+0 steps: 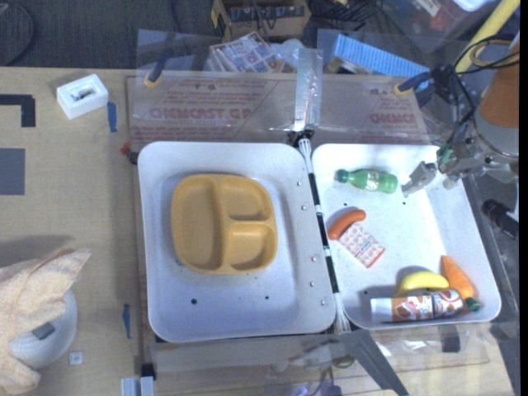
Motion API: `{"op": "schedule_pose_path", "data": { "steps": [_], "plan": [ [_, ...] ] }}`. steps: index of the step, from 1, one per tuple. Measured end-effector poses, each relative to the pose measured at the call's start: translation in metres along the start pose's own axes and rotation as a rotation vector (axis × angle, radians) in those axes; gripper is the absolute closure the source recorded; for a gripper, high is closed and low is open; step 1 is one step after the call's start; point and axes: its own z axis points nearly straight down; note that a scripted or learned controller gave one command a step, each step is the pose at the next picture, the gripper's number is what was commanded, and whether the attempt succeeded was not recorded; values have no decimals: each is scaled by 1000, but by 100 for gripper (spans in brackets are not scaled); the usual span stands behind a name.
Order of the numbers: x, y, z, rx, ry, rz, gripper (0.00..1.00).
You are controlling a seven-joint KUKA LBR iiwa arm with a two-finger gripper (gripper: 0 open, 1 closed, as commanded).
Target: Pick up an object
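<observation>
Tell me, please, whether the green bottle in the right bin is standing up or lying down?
Lying down. The green bottle rests on its side on the floor of the right bin, white cap toward the left bin.

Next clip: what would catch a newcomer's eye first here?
Probably the yellow divided tray, large and alone in the left bin. Then the right bin with its scatter: a green bottle near the top, a hot dog and a small packet mid-bin, and a banana, carrot and tube bunched at the bottom edge. The gripper sits just right of the bottle.
</observation>
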Motion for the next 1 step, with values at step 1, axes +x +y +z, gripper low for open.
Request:
{"op": "schedule_pose_path", "data": {
  "steps": [1],
  "plan": [
    [28, 56, 81, 16, 4, -95, 0]
  ]
}}
